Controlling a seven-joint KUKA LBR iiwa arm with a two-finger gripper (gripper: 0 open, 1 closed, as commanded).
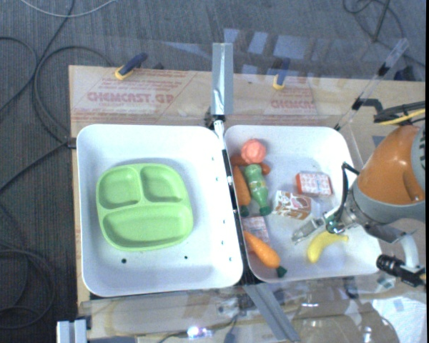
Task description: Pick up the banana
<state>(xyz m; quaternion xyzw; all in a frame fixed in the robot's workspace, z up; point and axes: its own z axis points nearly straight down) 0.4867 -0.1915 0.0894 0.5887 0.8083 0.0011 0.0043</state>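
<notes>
The yellow banana (323, 246) lies on the floor of the right bin (343, 145), near its front right corner. My gripper (311, 229) hangs low over the bin just above and to the left of the banana, touching or nearly touching its upper edge. The grey arm with its orange band (390, 174) reaches in from the right. The view does not make clear whether the banana sits between the jaws.
The right bin also holds a pink ball (254, 150), a green bottle (257, 184), two carrots (263, 250), a red-and-white box (314, 184) and a brown packet (293, 204). A green divided plate (144, 206) sits in the left bin (93, 263).
</notes>
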